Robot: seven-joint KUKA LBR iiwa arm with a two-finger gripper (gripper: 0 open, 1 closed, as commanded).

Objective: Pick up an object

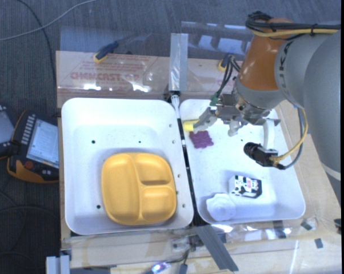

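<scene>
My gripper (220, 124) hangs over the back left of the right bin (292, 194), open, with nothing between its fingers. A small purple object (202, 139) lies on the bin floor just below and left of the left fingertip (206, 119). A yellow piece (188, 125) rests against the bin's left wall beside it. Farther forward lie a black-and-white packet (246, 186) and a white rounded object (220, 206). In the left bin (80, 124) sits a yellow divided plate (139, 187).
A black cylindrical part (258, 153) on a yellow cable hangs from the arm over the middle of the right bin. A clear plastic sheet (120, 67) lies behind the bins. A handheld pendant (35, 147) rests on the floor at left.
</scene>
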